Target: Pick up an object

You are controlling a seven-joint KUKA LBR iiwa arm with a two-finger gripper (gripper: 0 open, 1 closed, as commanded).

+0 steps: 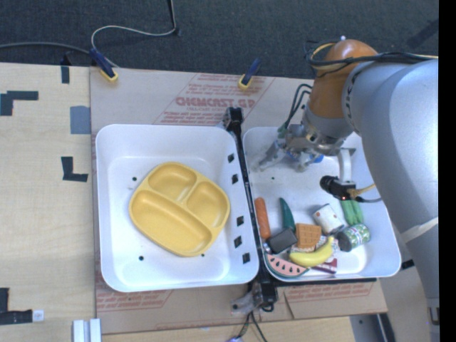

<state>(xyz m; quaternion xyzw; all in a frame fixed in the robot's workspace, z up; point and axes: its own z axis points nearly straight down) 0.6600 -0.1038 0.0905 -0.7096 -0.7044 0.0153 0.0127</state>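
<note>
My gripper [285,161] hangs over the back part of the right bin [377,262], fingers spread open with nothing between them. The toys lie heaped at the bin's front, apart from the gripper: an orange carrot [263,218], a green pod [286,211], a black block [282,239], a tan cracker [308,234], a banana [314,256], a watermelon slice [283,267], a white cylinder [328,218] and a green piece [351,211].
A yellow divided plate [179,206] lies in the left bin [114,262]. A black divider rail [241,191] runs between the bins. The arm's big grey body covers the right bin's right side. Cables and two clips lie on the cardboard behind.
</note>
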